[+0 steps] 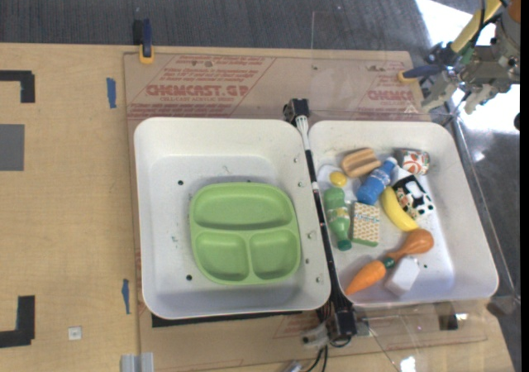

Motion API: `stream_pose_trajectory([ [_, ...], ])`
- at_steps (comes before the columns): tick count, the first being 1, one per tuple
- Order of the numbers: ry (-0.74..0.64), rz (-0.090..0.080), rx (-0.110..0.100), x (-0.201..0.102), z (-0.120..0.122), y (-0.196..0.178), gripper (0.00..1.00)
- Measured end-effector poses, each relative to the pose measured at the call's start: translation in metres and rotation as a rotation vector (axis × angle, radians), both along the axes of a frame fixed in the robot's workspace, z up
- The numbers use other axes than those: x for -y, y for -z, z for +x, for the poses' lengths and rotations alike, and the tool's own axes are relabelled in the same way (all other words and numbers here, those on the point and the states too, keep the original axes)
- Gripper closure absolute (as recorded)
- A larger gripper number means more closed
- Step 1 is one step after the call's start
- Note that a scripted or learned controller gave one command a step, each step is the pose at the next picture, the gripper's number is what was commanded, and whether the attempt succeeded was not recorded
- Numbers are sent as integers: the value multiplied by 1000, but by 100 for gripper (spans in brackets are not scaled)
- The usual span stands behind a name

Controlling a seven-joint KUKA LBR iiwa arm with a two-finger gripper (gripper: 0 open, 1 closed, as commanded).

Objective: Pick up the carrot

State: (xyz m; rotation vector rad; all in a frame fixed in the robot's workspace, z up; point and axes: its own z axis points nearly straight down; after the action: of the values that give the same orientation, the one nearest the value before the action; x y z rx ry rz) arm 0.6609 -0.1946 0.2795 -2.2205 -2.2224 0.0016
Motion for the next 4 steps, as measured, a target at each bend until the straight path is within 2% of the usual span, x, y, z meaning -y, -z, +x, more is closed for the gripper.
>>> stream_pose_trajectory([
  [1,115,7,-7,-109,-14,64,0],
  [2,-9,-1,12,-95,-22,181,0],
  [3,154,-2,-8,-99,-11,191,0],
  [4,151,-4,-6,-100,-10,180,100],
])
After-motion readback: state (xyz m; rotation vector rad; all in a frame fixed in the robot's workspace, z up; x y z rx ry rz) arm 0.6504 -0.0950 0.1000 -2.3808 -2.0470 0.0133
